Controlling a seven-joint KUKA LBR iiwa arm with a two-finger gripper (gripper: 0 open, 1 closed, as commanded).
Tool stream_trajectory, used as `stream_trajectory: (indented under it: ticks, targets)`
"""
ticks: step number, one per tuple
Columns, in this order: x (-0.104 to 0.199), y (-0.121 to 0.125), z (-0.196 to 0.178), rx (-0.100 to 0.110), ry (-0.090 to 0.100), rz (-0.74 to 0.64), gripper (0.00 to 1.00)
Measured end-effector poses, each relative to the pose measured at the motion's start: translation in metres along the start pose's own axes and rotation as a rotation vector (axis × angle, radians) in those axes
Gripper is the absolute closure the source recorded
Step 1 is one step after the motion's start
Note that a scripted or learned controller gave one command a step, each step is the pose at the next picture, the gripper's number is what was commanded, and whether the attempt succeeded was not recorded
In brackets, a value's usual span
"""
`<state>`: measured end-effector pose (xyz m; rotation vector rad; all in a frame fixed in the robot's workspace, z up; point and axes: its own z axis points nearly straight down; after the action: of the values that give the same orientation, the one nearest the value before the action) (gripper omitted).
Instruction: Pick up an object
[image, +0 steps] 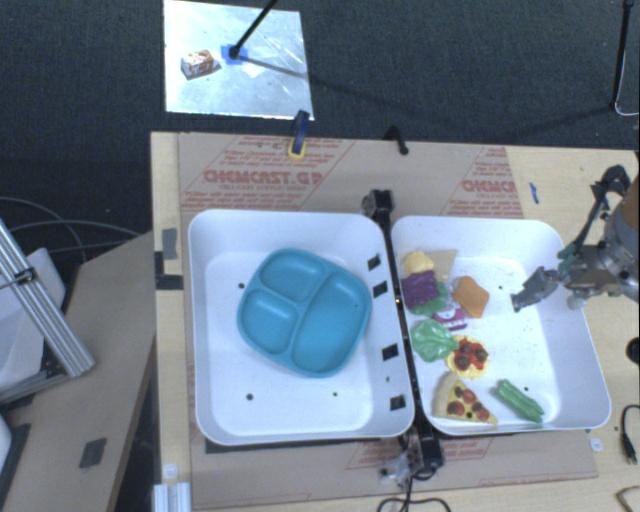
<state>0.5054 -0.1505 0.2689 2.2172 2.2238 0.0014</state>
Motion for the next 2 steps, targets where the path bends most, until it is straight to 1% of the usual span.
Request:
stream_trajectory:
  ticks: [1,2]
  targets:
    - [0.0607,-0.0172,-0.1677,-0.02,-0.001,-0.009,0.0]
    - [0.0578,-0.017,-0.1695,-0.007,-0.002,-0.006,1.0]
